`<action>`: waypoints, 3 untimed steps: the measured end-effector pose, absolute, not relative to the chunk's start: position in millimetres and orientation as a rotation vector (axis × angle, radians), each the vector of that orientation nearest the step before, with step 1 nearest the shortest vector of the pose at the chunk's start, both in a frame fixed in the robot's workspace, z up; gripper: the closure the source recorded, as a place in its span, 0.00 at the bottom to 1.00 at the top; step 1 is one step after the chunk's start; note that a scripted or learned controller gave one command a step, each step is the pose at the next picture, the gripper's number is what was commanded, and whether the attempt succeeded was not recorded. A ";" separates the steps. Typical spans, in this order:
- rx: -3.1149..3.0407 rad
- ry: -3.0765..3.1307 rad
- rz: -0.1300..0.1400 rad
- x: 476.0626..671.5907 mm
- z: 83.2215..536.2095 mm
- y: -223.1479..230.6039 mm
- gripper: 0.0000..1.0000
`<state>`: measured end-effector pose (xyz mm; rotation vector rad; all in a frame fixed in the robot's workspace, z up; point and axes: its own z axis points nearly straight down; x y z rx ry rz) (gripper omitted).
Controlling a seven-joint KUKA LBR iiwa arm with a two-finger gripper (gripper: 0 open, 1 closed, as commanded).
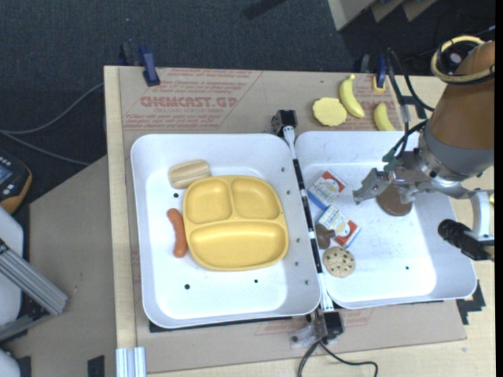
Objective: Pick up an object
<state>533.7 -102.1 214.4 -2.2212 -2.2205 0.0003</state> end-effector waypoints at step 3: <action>-2.222 -2.230 -0.009 614.4 98.2 -220.7 1.00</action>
